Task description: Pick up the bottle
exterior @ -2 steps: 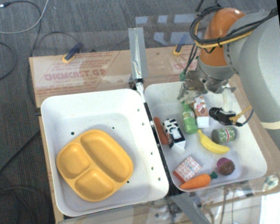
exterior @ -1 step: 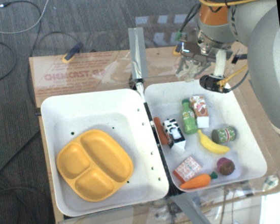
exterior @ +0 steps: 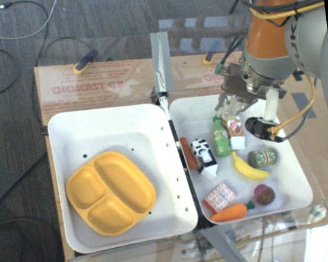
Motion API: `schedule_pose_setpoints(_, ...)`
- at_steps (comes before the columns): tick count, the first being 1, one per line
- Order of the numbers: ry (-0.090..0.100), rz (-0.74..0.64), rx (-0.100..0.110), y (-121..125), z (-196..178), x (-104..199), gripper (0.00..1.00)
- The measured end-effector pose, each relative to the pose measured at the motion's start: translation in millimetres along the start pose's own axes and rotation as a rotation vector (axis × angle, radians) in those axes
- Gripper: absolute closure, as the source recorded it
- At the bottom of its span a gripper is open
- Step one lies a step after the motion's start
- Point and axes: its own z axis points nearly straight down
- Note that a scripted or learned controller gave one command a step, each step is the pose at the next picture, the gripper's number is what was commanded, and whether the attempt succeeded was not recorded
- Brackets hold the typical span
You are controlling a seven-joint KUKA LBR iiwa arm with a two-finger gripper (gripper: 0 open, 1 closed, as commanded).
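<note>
Dark grey carpet floor (exterior: 96, 22) w/ loose cables (exterior: 15, 21), cardboard sheet (exterior: 95, 88) under bins.

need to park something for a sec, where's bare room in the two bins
Left bin: bare floor along its upper edge and upper right corner, above the yellow divided plate. Right bin: a small bare patch in the upper left, above the cow-print carton. Its middle and bottom are crowded: green bottle, banana, carrot, with the gripper above.
</note>
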Motion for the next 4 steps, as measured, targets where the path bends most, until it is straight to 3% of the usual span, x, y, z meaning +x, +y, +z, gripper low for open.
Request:
schedule_pose_setpoints(1, 0.000, 0.000, 0.000, 0, 0, 0, 0.00)
schedule_pose_setpoints(2, 0.001, -0.006, 0.002, -7, 39, 10, 0.00)
schedule_pose_setpoints(3, 0.001, 0.165, 0.001, 19, 176, -34, 0.00)
schedule_pose_setpoints(4, 0.000, 0.165, 0.007, 17, 168, -33, 1.00)
